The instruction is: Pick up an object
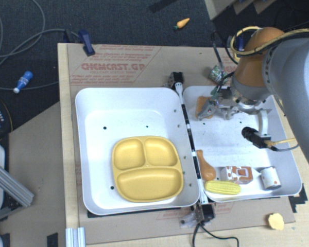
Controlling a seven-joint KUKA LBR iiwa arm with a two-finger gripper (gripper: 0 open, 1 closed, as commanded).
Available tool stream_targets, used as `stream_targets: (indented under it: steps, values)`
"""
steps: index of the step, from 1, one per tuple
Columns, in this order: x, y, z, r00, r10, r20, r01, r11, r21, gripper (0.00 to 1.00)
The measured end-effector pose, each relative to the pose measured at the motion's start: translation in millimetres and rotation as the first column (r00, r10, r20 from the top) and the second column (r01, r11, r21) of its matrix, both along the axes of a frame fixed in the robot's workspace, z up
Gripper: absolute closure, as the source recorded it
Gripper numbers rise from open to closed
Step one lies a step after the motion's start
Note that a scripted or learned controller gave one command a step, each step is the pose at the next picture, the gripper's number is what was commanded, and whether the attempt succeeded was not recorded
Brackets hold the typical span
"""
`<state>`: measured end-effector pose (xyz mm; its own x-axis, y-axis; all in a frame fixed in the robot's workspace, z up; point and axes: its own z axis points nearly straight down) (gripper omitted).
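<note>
gripper (212,108) low in the right bin's (232,140) far-left corner, beside an orange-brown item (201,105); can't tell its state. near wall of that bin: corn cob (222,188), drumstick (205,166), small carton (239,174), silver can (270,177). left of that bin: a bin holding a glossy yellow divided plate (147,168). cardboard-topped bench (113,66), dark carpet (118,9).

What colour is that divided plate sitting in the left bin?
Yellow. The divided plate shows plainly in the camera view, lying in the left bin.
</note>
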<state>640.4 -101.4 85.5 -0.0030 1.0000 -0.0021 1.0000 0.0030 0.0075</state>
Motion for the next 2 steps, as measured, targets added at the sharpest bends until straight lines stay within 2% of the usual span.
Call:
stream_targets:
  steps: [1,2]
  values:
    - [27.3,10.0,-0.5,1.000,0.000,-0.004,0.000,1.000,0.002,0.00]
    - [-9.9,7.4,-0.9,1.000,-0.004,-0.011,0.004,1.000,0.003,0.00]
